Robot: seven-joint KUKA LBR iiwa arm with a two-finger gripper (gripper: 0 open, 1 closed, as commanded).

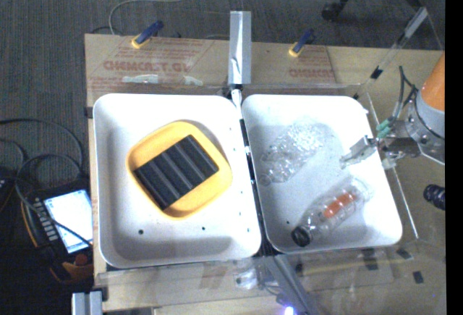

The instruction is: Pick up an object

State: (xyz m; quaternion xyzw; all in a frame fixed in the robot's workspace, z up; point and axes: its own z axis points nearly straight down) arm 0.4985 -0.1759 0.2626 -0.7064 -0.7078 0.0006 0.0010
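Clear plastic marks both things in the right bin (253, 161): a crumpled bottle (293, 149) near its middle and a capped bottle (331, 213) toward its front edge. The gripper (359, 152) hangs at the bin's right edge; I cannot tell its state. The capped bottle lies just below it, long axis slanting toward the front-left corner.

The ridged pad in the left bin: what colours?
Yellow rim around a black ridged centre on the pad, seen in the camera view.
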